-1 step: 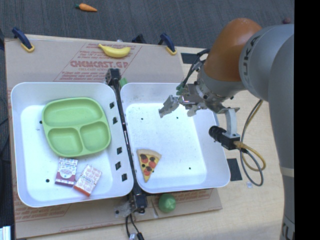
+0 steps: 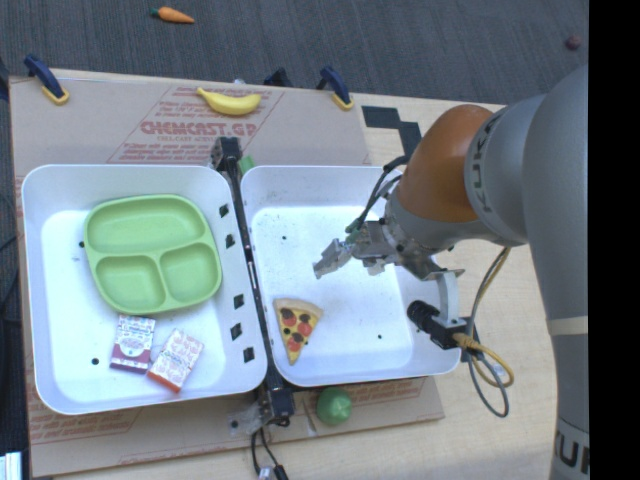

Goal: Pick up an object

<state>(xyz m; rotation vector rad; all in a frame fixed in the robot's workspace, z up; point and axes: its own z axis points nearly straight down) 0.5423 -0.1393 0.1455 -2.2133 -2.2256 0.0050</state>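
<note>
A: Arm [image 2: 500,168] first — grey, orange band, reaching in from the right, wrist bent down over the right bin [image 2: 330,183]. Reads to me as a posture for a descent into that bin.

B: Noted. Left bin [image 2: 40,298] carries the green divided plate [image 2: 152,251] and, toward its near edge, two small packets [image 2: 155,351] lying side by side, touching or nearly so. None of it is under the arm.

A: Right bin has one loose item: the pizza slice [image 2: 295,326], flat on the floor near the bin's front-left corner, point toward the near wall. My guess is that's the target, being the sole object on the arm's side.

B: Outside the bins: banana [image 2: 230,99] on the cardboard behind, green ball [image 2: 334,405] at the front edge, carrot [image 2: 175,14] off on the carpet. All out of easy reach, so likely strays.

A: Gripper [image 2: 330,261] hangs above bare bin floor, up and to the right of the slice, near it but apart. Nothing sits between its fingers.

B: Spread?

A: Can't tell. The tip reads as one pale blur at this slant.

B: So a shift toward the near-left corner is still needed, I'd judge.
</note>
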